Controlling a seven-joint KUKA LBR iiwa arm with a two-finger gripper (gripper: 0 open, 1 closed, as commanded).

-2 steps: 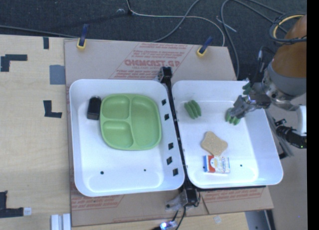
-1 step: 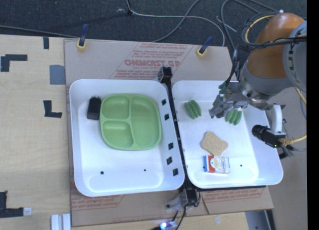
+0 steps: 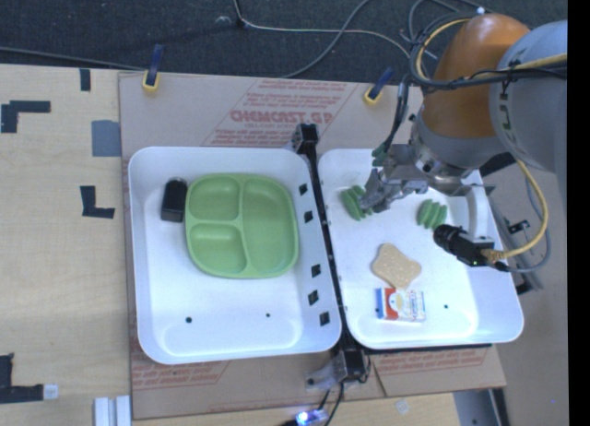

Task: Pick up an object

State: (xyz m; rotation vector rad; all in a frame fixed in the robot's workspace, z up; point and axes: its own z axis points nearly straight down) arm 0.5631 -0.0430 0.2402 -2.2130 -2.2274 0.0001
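My gripper [image 3: 376, 196] hangs low over the far left part of the right bin [image 3: 489, 323]. Its tip meets the right side of a green ridged object [image 3: 353, 204] lying near the bin's left wall. A second green ridged piece [image 3: 430, 214] lies just right of the gripper. A tan slice of toast [image 3: 396, 266] rests in the middle of that bin. Below the toast lies a small white carton with red and blue print [image 3: 401, 305].
The left bin [image 3: 152, 323] holds a green divided plate [image 3: 242, 225] with a small black object [image 3: 173, 200] at its left edge. A black divider [image 3: 318, 230] runs between the bins. The arm and its cables cover the right bin's far right corner.
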